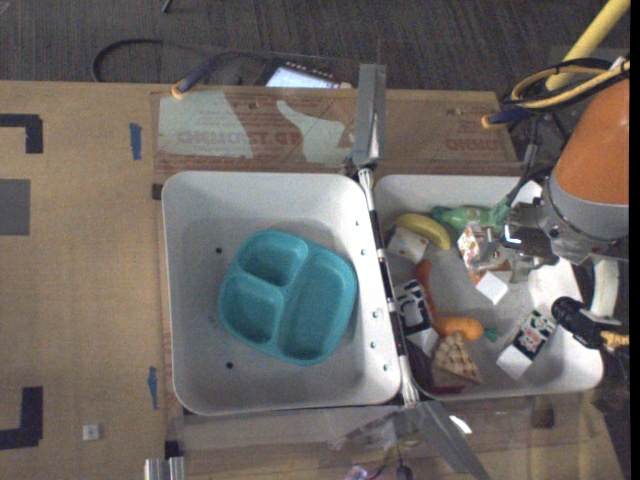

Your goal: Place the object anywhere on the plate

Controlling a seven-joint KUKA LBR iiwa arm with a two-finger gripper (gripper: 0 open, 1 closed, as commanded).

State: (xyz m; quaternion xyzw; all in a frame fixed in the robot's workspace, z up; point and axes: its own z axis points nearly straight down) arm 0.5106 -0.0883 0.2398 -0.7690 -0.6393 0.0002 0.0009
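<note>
From above, the teal plate (290,296) lies in the left bin (190,208), slightly tilted, with three compartments: two small ones on its left side and one long one on its right. Nothing rests on it. To the right of the plate, across the metal divider (385,298) between the bins, the right bin (575,363) holds a scatter of toy food. Nearest the plate on that side sit a black-and-white carton (411,302) against the divider and, beyond it, an orange carrot (446,308) lying lengthwise; a pizza slice (456,359) lies below the carrot. Farther up from the plate's level are a yellow banana (422,230) and a green bottle-like item (470,214). A second small black-and-white carton (533,336) stands well to the right of the plate. The arm (590,183), grey with its orange band, reaches over the right bin's far side, and the gripper (495,248) hangs above a shiny crinkled packet just right of the banana; whether it grasps anything cannot be told from this angle.
</note>
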